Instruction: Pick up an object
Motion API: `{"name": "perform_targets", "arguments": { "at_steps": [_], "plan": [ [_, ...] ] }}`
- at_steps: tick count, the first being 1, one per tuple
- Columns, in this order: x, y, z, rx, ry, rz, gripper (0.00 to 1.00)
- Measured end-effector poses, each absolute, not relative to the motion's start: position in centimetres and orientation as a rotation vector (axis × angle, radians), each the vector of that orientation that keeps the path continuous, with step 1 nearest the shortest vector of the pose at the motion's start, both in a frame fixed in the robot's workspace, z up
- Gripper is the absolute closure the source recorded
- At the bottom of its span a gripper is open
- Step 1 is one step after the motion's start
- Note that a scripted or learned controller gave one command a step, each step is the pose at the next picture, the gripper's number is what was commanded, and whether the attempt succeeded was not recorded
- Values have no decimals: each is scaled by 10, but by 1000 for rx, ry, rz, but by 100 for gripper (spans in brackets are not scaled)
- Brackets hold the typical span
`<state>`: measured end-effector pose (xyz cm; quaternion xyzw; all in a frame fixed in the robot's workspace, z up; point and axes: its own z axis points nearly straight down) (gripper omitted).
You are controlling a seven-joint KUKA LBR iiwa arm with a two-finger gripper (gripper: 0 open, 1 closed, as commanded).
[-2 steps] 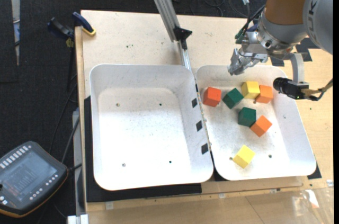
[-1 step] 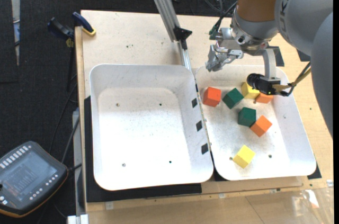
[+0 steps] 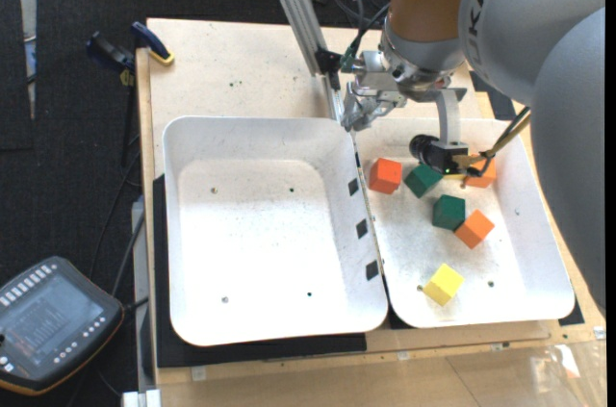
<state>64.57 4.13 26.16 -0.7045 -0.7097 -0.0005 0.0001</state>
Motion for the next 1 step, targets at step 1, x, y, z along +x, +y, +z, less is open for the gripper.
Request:
{"name": "perform_targets", "arguments": {
  "at_steps": [1],
  "plan": [
    [646,90,230,-2212,-2227,3,100]
  ]
}}
